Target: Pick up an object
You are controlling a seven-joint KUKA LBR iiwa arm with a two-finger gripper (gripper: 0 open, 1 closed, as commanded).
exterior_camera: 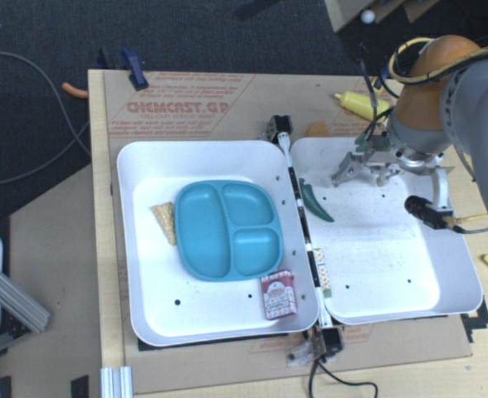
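My gripper [362, 175] hangs over the far part of the right bin [393, 297], its fingers spread open with nothing between them. A small green pod-shaped object [316, 201] lies on the right bin's floor by its left wall, just left of and below the gripper. In the left bin [144, 305] a blue divided plate [227, 229] rests in the middle. A tan cracker-like piece [164, 218] lies against the plate's left edge. A small maroon box [278, 294] sits near the front right corner.
A yellow item [358, 102] and a small orange piece [316, 128] lie on the cardboard behind the right bin. A black clip [280, 127] holds the bins' shared wall at the back. The grey arm [468, 98] covers the right bin's far right corner.
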